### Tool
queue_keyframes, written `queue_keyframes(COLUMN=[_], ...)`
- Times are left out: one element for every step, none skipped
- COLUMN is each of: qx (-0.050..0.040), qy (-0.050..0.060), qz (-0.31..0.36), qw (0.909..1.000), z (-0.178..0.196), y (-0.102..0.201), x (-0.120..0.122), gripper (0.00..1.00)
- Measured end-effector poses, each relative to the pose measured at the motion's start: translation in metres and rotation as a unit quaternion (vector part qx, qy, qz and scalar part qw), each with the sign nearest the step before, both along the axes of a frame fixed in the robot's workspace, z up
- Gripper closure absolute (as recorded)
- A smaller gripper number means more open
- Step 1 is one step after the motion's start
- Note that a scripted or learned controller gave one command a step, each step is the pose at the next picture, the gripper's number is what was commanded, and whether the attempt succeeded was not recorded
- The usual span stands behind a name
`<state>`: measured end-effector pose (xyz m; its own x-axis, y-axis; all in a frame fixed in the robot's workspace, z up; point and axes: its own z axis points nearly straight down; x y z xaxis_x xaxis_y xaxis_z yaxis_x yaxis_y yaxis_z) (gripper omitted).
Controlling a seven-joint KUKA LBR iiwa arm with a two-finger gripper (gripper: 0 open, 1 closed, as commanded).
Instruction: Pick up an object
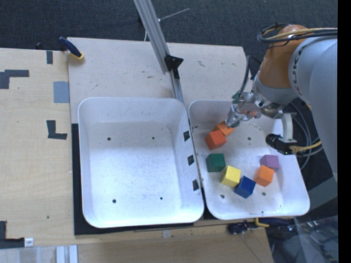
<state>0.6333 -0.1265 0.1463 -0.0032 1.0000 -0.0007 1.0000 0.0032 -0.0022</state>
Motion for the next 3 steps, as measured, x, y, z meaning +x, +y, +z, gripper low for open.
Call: queue_keyframes(qx=[-0.0003,0.0004,0.0012], qy=[-0.004,-0.001,-0.001], qz=[-0.001,-0.001,0.001], qw=[1.0,1.0,1.0], z=[0.064,0.069,0.078], y=[-0.001,-0.001,0.048], x=[0.001,0.001,0.0], gripper=[1.0,1.0,1.0])
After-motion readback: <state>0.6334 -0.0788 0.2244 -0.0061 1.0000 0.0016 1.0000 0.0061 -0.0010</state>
